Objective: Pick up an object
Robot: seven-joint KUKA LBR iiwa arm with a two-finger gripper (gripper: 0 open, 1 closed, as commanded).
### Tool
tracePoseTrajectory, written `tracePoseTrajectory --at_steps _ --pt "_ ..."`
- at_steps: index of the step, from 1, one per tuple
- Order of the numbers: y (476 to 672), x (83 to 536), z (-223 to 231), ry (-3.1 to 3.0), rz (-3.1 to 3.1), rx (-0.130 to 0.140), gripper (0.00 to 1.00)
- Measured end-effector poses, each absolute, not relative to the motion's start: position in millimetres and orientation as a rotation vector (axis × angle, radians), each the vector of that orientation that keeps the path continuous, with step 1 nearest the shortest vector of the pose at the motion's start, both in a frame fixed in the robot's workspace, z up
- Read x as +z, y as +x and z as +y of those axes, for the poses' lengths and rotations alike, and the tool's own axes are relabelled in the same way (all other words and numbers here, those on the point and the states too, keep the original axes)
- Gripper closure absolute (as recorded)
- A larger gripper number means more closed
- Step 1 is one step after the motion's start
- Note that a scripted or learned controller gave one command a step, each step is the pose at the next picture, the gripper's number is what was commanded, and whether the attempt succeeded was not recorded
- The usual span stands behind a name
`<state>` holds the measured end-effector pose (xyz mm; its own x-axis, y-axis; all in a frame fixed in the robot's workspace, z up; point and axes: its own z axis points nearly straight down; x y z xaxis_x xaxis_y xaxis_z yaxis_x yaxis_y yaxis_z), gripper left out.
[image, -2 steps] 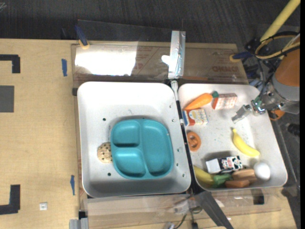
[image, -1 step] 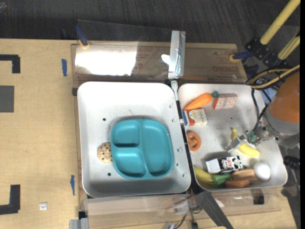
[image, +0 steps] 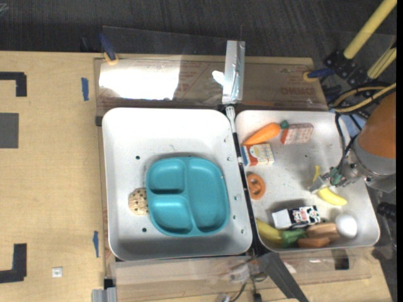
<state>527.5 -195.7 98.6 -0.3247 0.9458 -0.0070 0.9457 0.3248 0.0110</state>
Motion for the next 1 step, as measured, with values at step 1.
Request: tracePoseTrajectory --at_steps 1 --pt "504.3 207.2 -119.8 1.873 2.515 0.006 1.00"
